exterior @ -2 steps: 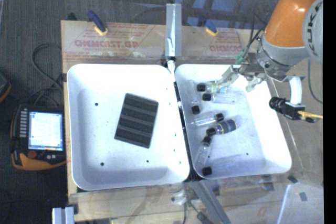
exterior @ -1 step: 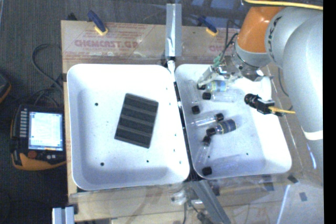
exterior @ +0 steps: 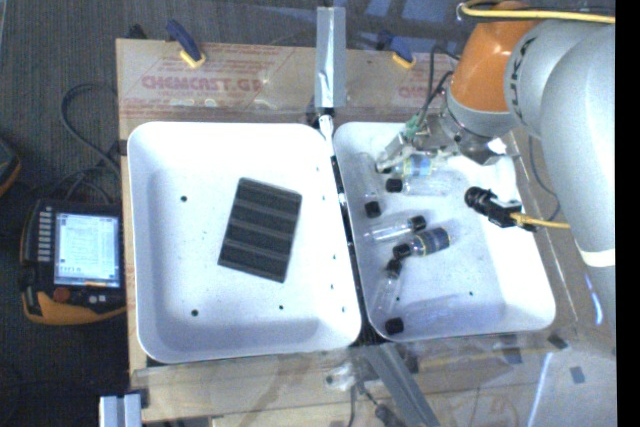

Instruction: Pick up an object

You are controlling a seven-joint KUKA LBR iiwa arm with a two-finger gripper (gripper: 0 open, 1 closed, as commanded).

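The jaws, low at the far end of the right bin (exterior: 520, 305), are blurred, so I cannot tell their state. Small clear bottles with dark caps (exterior: 418, 241) lie just below them. A dark ribbed slab (exterior: 261, 229) rests in the left bin (exterior: 165, 165).

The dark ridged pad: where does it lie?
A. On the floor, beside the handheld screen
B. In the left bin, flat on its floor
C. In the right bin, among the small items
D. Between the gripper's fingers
B. The dark ridged pad lies flat, a little tilted, near the middle of the left bin, with white floor all around it, away from the arm.
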